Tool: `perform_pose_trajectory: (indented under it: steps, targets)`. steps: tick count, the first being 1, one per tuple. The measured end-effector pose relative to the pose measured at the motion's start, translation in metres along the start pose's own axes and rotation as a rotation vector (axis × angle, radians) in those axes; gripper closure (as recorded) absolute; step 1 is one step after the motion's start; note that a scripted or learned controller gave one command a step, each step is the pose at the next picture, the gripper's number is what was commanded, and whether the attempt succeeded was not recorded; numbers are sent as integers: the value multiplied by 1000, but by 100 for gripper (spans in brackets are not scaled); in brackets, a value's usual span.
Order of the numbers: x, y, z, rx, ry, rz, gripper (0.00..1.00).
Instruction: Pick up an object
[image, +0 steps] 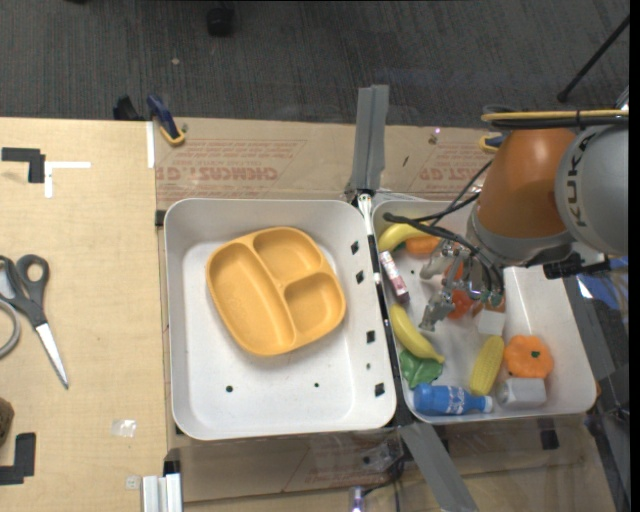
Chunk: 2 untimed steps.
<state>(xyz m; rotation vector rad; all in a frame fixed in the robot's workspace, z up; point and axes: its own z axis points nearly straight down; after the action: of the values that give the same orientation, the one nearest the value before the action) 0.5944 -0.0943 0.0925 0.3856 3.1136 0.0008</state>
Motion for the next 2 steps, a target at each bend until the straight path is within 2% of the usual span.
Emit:
perform_pose_trajectory:
  steps: [1,2]
  targets:
    - [-5,-46,-1,1,-1,4,0]
    - [-13,5,0,0,0,-10,0]
